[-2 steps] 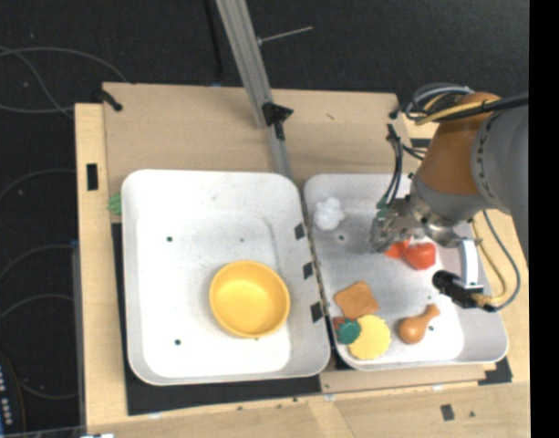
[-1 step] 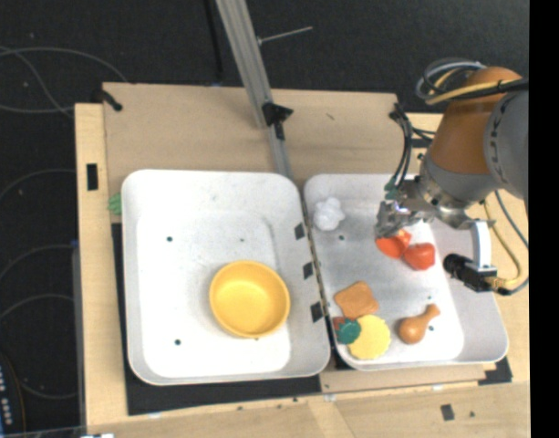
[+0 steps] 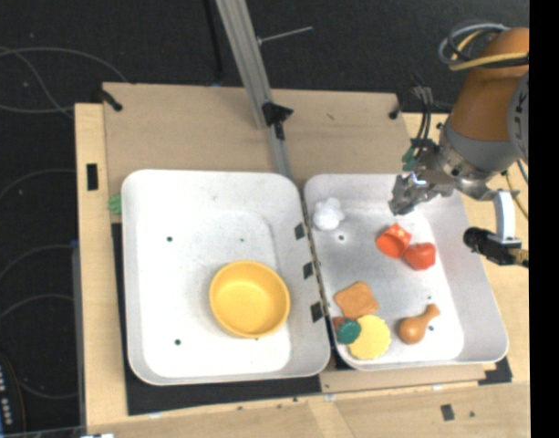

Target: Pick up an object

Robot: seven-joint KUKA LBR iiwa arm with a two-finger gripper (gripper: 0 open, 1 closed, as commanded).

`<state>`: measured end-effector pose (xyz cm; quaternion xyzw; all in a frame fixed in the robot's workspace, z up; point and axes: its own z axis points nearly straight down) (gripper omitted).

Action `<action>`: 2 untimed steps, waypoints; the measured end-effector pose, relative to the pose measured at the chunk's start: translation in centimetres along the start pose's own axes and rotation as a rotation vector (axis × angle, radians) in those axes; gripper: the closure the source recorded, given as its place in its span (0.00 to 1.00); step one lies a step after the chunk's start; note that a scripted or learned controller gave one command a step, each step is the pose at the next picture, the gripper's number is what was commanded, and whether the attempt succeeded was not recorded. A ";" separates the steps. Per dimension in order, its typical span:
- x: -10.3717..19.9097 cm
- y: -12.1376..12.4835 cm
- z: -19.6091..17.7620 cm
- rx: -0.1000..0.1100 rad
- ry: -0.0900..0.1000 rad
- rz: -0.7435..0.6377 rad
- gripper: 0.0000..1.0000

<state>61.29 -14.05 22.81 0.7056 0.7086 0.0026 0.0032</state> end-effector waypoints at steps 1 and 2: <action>-0.1 0.1 -4.1 0.007 0.000 -0.001 1.00; 5.2 -0.1 -2.7 0.008 0.000 -0.001 1.00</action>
